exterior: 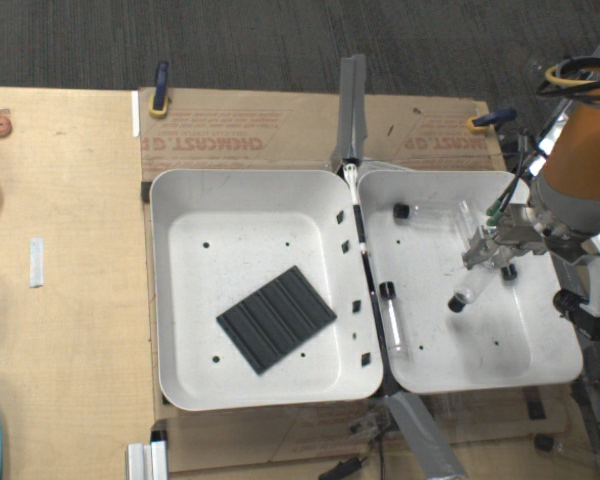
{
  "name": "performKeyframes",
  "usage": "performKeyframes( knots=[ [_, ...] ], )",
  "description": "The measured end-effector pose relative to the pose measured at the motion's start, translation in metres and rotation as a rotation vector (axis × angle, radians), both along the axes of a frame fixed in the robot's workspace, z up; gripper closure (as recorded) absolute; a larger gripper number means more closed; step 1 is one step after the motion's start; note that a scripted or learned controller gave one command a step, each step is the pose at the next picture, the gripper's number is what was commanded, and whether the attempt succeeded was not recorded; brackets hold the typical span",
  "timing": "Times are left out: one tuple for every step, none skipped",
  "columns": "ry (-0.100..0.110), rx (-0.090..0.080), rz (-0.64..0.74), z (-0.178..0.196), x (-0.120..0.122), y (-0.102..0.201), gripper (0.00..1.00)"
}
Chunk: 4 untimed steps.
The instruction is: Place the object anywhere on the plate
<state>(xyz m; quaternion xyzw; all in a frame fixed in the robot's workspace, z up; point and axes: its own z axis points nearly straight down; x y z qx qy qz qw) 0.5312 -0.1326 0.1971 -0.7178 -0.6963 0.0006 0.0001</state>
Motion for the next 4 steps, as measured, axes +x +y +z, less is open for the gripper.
performKeyframes(
  knots=[
    [0.003, 0.000, -0.008, 0.002, -0.041, 0.079, 1.00],
    [0.002, -0.002, 0.015, -0.007, -0.030, 0.146, 1.00],
    [0.003, -0.002, 0.114, -0.007, -0.025, 0.224, 1.00],
    [0.002, -0.002, 0.090, 0.090, -0.032, 0.246, 1.00]
  ],
)
